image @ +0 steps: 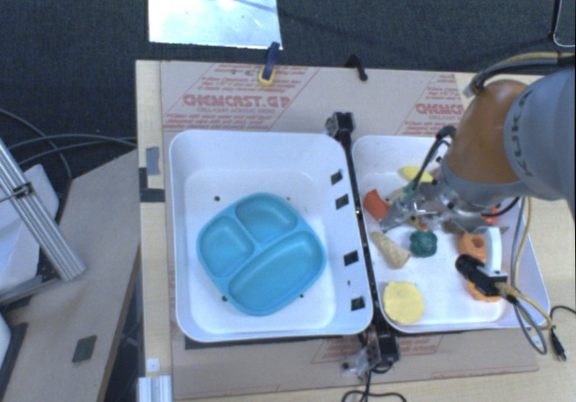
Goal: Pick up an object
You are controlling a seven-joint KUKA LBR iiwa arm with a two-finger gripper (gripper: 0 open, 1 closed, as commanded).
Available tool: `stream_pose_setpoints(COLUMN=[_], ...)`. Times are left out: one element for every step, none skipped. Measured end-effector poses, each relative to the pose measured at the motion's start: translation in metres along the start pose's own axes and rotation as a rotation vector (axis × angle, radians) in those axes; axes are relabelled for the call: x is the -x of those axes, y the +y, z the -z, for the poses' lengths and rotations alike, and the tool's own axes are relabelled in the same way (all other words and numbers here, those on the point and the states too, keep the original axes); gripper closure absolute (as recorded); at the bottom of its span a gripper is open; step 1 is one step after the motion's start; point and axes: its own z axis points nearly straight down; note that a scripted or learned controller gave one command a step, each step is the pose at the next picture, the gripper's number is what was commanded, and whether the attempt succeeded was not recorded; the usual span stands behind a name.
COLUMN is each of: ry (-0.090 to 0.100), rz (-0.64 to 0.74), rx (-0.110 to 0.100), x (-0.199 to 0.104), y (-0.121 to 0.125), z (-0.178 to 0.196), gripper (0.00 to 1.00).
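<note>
Red "CHEMCAST GP" print (236, 102) on board

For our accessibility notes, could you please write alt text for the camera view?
The arm's gripper is low in the right bin among small items: a teal lump, a yellow disc, a tan piece. The left bin holds a blue plate.

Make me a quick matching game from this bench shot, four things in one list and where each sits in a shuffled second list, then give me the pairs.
Things:
1. blue divided plate
2. yellow round piece
3. dark green lump
4. red piece

Places:
A. right bin, near front corner
B. left bin, middle
C. right bin, by the divider wall
D. right bin, just below the gripper

Pairs: 1-B, 2-A, 3-D, 4-C
</note>
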Motion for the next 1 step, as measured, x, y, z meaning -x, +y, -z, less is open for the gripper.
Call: stream_pose_setpoints(ry=[0.004], rz=[0.011], rx=[0.013], x=[-0.0704], y=[-0.0411], z=[0.0787], gripper=[0.00])
